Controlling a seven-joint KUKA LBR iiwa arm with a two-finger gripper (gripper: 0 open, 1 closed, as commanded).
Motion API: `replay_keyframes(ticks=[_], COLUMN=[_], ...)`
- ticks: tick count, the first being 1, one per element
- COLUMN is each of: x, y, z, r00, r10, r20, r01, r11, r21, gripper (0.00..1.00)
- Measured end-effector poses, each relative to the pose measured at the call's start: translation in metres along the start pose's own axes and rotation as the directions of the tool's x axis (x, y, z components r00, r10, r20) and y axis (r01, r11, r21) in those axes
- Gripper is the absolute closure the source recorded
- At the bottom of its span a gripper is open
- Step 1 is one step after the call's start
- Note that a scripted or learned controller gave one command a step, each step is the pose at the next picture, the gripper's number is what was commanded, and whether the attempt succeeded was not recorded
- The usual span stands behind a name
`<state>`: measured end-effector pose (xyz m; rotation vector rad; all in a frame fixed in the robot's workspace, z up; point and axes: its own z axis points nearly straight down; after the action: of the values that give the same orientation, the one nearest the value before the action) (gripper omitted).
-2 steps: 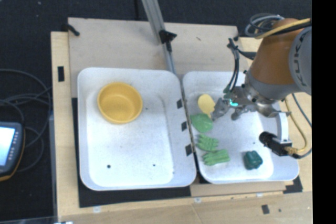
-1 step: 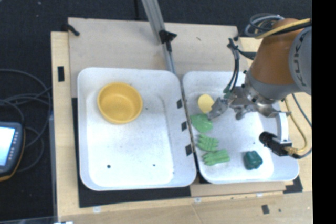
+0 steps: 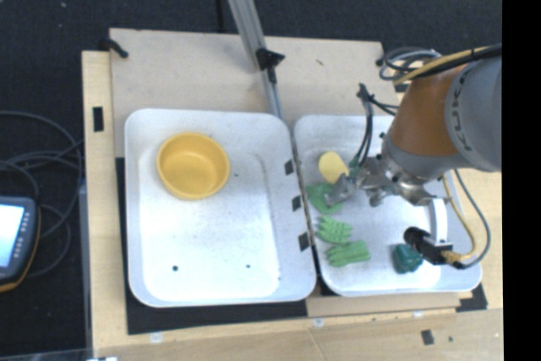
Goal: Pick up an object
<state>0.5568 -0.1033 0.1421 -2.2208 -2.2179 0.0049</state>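
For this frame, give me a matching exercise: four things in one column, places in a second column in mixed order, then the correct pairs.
Things:
1. yellow bowl
2. teal object
3. small yellow object
4. tool

Places:
A. near right corner of the right bin
B. over the right bin's left part, by a green piece
C. far left part of the left bin
D. right bin, just beyond the tool

Pairs: 1-C, 2-A, 3-D, 4-B

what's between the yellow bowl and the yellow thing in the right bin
In the camera view, bare white floor of the left bin and both bins' adjoining rims separate the yellow bowl from the yellow object.
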Motion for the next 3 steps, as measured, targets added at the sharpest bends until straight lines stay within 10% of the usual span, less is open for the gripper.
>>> replay_keyframes(ticks=[1,2,3], x=[0.0,-0.001,-0.01], y=[0.0,0.001,0.008], z=[0.043,0.03,-0.021], r00=[1.0,1.0,1.0], r10=[0.0,0.001,0.0], r20=[0.0,0.0,0.001], r01=[0.0,-0.001,0.0], r11=[1.0,1.0,1.0], r21=[-0.002,-0.007,-0.009], gripper=[0.0,1.0,1.0])
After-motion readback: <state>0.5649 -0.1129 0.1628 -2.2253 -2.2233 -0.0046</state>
